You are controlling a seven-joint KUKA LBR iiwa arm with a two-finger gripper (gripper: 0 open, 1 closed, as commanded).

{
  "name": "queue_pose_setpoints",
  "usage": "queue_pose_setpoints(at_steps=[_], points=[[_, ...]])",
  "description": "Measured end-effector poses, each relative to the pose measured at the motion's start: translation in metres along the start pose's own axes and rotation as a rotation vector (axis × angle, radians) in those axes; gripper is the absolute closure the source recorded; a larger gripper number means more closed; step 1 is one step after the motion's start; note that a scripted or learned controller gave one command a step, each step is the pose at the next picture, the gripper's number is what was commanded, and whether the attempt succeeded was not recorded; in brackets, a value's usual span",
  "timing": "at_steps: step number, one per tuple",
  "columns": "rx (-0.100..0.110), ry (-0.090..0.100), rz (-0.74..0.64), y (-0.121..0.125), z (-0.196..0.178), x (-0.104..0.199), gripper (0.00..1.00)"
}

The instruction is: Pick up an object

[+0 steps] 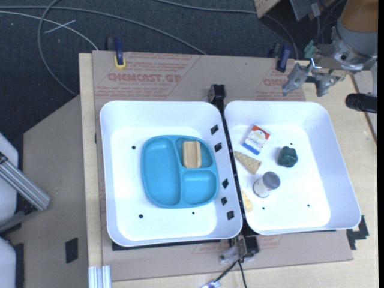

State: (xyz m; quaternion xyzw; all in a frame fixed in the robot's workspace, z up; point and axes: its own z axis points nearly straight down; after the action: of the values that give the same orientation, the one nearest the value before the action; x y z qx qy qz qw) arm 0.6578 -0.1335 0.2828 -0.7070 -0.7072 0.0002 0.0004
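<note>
Left bin [120, 161] holds blue divided tray [179, 171] carrying tan block [191, 154]; right bin [327, 161] holds carton [255, 140], wedge [248, 161], cylinder [266, 183], green lump [287, 156]; gripper [308, 81], fingers parted and unladen, hovers beyond rim; advise centring over green lump before descent.

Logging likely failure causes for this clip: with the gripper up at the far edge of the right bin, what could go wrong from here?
1. The cracker touches the small carton, and the can lies close by; a descent there might nudge a neighbour or close on two things.
2. The green lump looks rounded and may slip out of a pinch.
3. The open gripper hangs over the bench beyond the right bin's rim, so a low approach could clip that wall.
</note>
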Motion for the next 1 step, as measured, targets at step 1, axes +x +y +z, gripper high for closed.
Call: queue_pose_setpoints(at_steps=[1], points=[[0.005, 0.001, 0.001, -0.0015, 0.0426, -0.0028, 0.0]])
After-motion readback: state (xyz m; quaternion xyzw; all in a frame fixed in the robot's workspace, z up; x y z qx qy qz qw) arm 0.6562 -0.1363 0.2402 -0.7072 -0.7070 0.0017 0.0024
